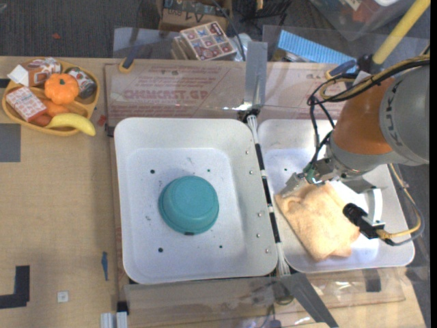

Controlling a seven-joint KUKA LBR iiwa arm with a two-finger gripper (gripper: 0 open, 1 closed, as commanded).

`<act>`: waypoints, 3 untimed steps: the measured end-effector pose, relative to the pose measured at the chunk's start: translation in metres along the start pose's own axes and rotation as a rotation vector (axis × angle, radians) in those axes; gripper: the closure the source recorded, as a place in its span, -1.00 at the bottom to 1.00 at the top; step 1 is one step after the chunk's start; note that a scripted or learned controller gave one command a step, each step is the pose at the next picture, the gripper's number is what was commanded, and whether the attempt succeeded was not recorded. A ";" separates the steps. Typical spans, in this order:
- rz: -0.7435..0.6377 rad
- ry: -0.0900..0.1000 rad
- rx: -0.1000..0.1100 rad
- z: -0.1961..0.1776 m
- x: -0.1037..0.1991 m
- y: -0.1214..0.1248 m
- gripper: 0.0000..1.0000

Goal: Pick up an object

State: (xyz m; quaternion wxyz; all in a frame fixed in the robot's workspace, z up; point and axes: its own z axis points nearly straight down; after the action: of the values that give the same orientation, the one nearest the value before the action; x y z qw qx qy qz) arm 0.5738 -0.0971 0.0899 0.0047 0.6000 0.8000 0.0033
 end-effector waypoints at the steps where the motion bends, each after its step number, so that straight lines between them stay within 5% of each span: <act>1: 0.004 -0.002 -0.006 -0.012 -0.002 0.001 1.00; 2: 0.004 -0.002 -0.006 -0.012 -0.003 0.001 -1.00; 3: 0.068 0.002 0.003 -0.002 0.014 -0.063 -1.00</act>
State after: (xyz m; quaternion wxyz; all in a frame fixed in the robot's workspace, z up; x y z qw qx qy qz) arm 0.5094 -0.1015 0.0910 0.0030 0.6268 0.7791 0.0025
